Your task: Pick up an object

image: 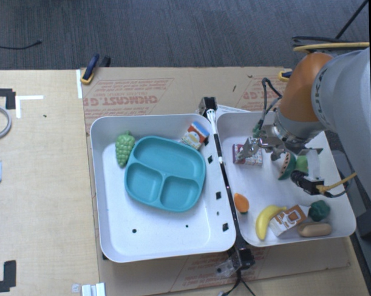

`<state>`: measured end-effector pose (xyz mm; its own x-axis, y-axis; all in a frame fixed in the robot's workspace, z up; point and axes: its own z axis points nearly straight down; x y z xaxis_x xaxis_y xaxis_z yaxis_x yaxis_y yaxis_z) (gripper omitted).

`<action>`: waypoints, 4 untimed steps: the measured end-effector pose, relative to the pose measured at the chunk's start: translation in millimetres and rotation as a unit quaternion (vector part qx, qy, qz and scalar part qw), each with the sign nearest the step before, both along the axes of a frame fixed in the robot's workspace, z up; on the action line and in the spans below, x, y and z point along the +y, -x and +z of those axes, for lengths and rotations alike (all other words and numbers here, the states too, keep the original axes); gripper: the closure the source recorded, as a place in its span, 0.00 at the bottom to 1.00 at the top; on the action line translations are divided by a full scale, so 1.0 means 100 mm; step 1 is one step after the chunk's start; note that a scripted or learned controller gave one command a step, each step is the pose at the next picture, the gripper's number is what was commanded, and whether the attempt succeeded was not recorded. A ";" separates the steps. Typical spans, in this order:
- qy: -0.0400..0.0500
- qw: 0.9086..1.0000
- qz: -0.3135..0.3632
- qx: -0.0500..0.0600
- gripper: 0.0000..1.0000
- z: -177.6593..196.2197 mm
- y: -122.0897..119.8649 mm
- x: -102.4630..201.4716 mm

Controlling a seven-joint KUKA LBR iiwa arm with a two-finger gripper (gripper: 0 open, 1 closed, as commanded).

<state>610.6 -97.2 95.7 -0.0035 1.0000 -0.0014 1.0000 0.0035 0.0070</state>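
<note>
White plastic walls box me in: my end effector (260, 145) hangs in the right bin (260, 190), touching a small red-and-white packet (246, 154) near the divider edge; whether it grips I cannot tell. Banana (266, 220), orange piece (241, 202) and carton (289, 219) crowd the near wall, leaving bare floor mid-bin.

Lab: robot arm (329, 91), 2 bins (107, 177)
</note>
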 end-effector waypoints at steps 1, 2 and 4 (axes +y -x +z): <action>0.000 1.000 0.002 -0.001 1.00 0.10 -0.01 0.00; 0.000 1.000 -0.002 0.003 1.00 0.51 0.36 -0.51; 0.000 1.000 0.000 0.000 0.00 0.00 -0.42 -0.36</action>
